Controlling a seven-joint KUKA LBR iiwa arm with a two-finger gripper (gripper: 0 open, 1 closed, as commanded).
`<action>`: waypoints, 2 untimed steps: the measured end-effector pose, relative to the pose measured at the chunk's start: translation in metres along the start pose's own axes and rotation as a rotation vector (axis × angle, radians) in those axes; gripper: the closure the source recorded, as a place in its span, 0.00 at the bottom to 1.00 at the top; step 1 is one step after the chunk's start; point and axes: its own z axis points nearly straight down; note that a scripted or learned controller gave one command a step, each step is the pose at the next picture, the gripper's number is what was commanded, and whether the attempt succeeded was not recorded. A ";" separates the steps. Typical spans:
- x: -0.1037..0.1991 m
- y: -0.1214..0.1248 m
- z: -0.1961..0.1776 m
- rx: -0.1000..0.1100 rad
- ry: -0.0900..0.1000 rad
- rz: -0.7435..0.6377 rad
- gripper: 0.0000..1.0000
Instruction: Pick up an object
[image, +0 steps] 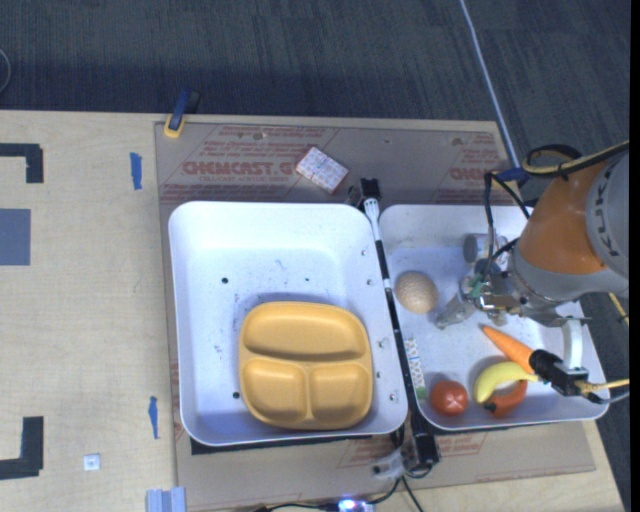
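Observation:
My gripper (458, 305) hangs low in the right bin (440, 225), just right of a beige egg-shaped object (416, 292). An orange carrot (507, 346) lies below and to the right of the gripper. Near the bin's front edge are a yellow banana (497, 378), resting on a red-orange piece (510, 399), and a red tomato (450, 398). I see nothing lifted in the gripper.
The left bin (210, 240) holds a yellow compartment tray (305, 362) toward its front. A black divider strip (383, 270) runs between the bins. A small patterned card (321, 169) lies on the board behind the bins. The arm's orange band (560, 235) overhangs the right bin's right side.

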 end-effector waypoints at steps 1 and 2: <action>0.034 -0.042 0.000 -0.001 0.000 0.001 0.00; 0.041 -0.063 0.000 -0.004 -0.001 0.001 0.00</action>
